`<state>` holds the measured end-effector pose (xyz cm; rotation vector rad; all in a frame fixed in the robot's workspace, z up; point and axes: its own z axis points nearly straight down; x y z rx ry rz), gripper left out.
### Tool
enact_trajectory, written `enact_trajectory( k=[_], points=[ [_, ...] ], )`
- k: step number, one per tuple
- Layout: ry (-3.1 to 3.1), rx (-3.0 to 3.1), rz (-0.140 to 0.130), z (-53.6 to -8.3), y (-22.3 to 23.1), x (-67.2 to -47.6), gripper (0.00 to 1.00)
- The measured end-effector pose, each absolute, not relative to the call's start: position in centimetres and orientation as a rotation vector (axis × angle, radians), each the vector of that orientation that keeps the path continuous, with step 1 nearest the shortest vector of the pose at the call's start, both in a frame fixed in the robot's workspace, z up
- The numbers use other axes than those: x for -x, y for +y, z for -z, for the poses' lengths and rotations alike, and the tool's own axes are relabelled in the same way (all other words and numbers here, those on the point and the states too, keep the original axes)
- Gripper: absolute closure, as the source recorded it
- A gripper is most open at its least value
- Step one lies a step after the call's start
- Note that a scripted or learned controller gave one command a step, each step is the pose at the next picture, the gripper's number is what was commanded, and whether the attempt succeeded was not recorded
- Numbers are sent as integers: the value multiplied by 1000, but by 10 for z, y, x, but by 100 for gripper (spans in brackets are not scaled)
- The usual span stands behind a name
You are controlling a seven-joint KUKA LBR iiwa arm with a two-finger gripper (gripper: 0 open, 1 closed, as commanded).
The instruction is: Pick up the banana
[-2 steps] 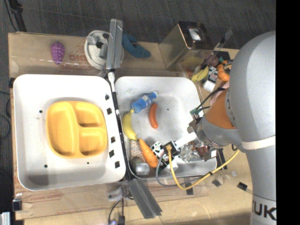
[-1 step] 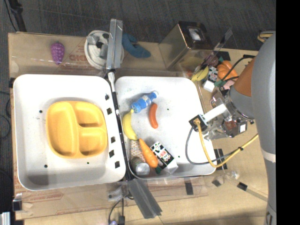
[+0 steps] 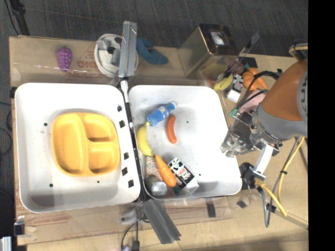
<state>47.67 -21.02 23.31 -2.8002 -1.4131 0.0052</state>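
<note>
The banana (image 3: pixel 143 140) lies in the right bin (image 3: pixel 209 101), against its left wall, just below a blue bottle (image 3: pixel 159 114) and beside a red sausage-shaped toy (image 3: pixel 171 129). A carrot (image 3: pixel 165 172) and a patterned box (image 3: pixel 183 174) sit nearer the front edge. The hand (image 3: pixel 233 143) hangs at the bin's right rim — well apart from the banana — whether wide or narrow I cannot tell. The left bin (image 3: pixel 31 98) holds a yellow divided tray (image 3: pixel 86 143).
</note>
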Motion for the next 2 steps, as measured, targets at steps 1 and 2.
enact_trajectory(
  k=[1,2],
  points=[
    [-1841,2540,-3,-239,-190,-477,100],
    [-2159,2273,-4,-236,-194,-476,100]
  ],
)
